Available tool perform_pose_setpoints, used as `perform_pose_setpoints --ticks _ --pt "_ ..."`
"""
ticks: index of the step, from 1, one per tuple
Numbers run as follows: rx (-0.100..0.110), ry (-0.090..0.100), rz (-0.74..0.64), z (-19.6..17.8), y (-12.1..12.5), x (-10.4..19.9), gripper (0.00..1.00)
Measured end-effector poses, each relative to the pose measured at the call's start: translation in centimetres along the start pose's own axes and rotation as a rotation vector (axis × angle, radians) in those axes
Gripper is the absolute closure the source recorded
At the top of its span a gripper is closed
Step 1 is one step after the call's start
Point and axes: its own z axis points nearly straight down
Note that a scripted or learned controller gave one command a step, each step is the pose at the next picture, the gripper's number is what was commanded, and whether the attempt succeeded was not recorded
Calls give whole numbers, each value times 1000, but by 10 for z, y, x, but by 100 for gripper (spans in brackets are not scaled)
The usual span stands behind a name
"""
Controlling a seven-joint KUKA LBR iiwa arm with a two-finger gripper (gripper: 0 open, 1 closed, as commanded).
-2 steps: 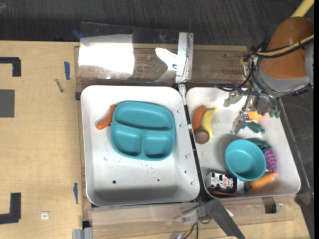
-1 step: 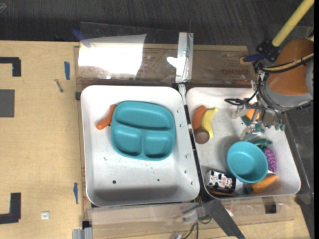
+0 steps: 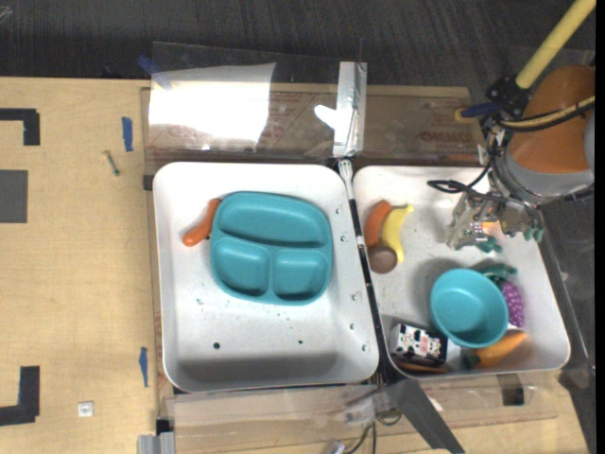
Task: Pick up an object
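- The left bin (image 3: 180, 348) lies well left of the gripper, and a teal divided plate (image 3: 269, 246) sits in its far half.
- An orange carrot (image 3: 199, 226) pokes out from under that plate's left edge, the thing farthest from the gripper.
- The right bin (image 3: 416, 183) has the arm (image 3: 553, 135) reaching in over its far right corner.
- The gripper (image 3: 484, 223) hangs over the bin's far right part, above bare white floor; I cannot tell how its tips stand, and nothing shows between them.
- A teal bowl (image 3: 468, 306) sits just in front of the gripper, toward the near side.
- A banana (image 3: 394, 230) lies to the gripper's left, touching an orange piece (image 3: 377, 220) on its own left.
- A brown round thing (image 3: 382, 259) rests just below the banana's near end.
- Purple grapes (image 3: 512, 300) lie against the bowl's right rim, in front of the gripper.
- An orange thing (image 3: 501, 348) lies at the bowl's near right.
- A black-and-white packet (image 3: 420, 344) sits at the bowl's near left.
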Motion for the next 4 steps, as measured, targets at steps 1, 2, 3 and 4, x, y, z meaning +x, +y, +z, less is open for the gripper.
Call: perform_pose_setpoints --ticks 1,2,3,4 --pt "1 -2 -107 -149 -9 -14 100" --pt "-2 9 -107 -143 -9 -12 0" --pt "-1 6 173 5 -8 -16 0" --pt "-2 14 205 18 -11 -3 0"
